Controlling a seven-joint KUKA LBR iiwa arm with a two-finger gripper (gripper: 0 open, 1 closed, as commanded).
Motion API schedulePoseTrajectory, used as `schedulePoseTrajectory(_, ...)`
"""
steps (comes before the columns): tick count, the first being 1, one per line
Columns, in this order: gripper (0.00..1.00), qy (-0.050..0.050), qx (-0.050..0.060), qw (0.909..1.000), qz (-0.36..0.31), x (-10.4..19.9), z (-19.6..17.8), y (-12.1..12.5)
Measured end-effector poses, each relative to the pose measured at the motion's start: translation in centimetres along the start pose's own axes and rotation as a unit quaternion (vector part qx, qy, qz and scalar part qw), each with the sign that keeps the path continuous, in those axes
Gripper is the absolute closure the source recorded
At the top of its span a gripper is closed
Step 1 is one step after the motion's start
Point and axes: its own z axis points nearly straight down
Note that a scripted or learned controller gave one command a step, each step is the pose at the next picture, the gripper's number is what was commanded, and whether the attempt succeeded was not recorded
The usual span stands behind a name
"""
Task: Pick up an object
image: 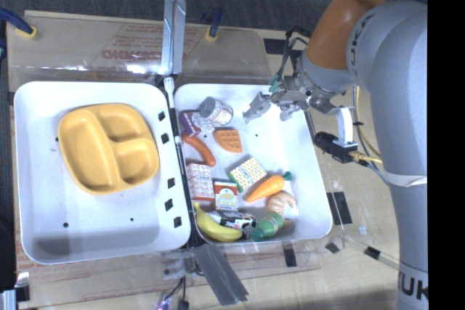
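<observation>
My gripper (272, 107) hangs over the upper right part of the right bin (309, 156), open, with nothing between its fingers. Left of it lies a small silver can (215, 111) on its side. A waffle (227, 139) and a sausage (200, 149) lie just below that. Farther down are a checkered cracker box (248, 172), a carrot (265, 186), a juice box (226, 198), a banana (216, 227) and a green toy (265, 227). None of them touches the gripper.
The left bin (43, 221) holds a yellow divided tray (109, 147). A divider with black clips (171, 178) separates the bins. The grey arm (392, 69) rises at the right, with cables beside the right bin's edge.
</observation>
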Motion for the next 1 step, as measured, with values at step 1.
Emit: schedulePoseTrajectory(1,1.00,0.000,0.000,1.0000,-0.003,0.10,-1.05,0.07)
